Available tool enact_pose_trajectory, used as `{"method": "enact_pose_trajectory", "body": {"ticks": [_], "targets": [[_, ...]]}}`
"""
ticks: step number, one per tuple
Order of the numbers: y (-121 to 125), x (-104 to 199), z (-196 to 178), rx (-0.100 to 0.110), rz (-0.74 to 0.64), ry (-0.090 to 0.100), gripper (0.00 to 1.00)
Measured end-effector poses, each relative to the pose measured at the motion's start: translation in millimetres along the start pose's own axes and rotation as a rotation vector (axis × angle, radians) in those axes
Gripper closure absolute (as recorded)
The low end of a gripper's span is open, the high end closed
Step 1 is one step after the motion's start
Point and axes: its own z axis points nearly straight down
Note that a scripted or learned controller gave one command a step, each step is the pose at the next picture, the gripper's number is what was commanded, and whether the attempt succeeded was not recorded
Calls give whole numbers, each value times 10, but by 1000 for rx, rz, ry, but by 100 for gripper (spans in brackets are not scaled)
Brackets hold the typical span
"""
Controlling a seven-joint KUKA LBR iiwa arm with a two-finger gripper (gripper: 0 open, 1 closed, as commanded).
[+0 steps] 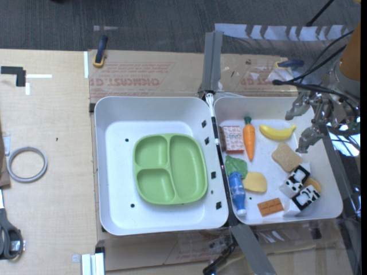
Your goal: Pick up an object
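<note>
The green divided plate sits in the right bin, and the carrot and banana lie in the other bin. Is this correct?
Not quite. The camera view shows the green divided plate in the left bin; the carrot and banana lie in the right bin, the other one.

- The gripper (301, 126) sits at the right side of the view, high up and pointing left.
- Its two metal fingers (296, 109) are spread apart, one higher and one lower.
- Nothing sits between the fingers.
- A bit of the orange band (351, 59) shows at the right edge.
</note>
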Motion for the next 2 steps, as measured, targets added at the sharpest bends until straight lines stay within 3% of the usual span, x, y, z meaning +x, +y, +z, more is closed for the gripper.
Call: {"method": "enact_pose_trajectory", "body": {"ticks": [1, 2], "targets": [[576, -185, 922, -1, 76, 1, 0], [625, -345, 1651, 0, 225, 0, 0]]}}
